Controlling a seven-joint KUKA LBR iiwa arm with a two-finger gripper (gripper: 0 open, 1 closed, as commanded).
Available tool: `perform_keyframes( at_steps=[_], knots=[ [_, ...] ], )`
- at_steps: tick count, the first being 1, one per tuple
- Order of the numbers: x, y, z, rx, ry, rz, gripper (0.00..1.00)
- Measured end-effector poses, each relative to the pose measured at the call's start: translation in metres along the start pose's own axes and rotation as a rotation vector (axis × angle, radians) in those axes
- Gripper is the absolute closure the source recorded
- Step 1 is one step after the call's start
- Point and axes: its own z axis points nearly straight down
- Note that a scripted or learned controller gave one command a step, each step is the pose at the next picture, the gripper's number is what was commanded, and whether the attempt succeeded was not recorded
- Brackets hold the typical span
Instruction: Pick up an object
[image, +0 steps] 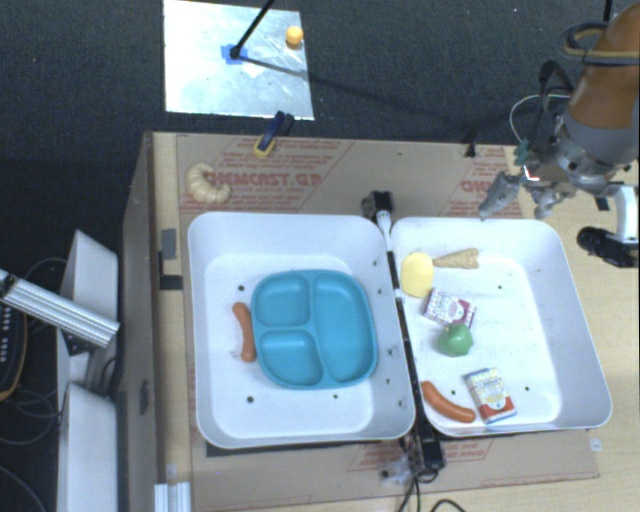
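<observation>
Hovering above the far rim of the right bin (575, 300), the end effector (520, 200) has its two fingers spread apart with nothing between them. Candidates lie below in that bin: a yellow lemon (417, 270), a cone (456, 260), a small carton (447, 307), a green pepper (455, 340), a sausage (446, 401) and a box (490, 393). Judging by spacing, the cone or lemon sits nearest; descend centred, fingers straddling one item only, clear of the wall.
</observation>
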Motion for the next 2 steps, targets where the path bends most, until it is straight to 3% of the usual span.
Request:
perform_keyframes(
  at_steps=[1, 2],
  knots=[
    [0.072, 0.004, 0.072, 0.002, 0.002, -0.002, 0.00],
    [0.054, -0.044, 0.092, 0.002, 0.000, 0.001, 0.00]
  ],
)
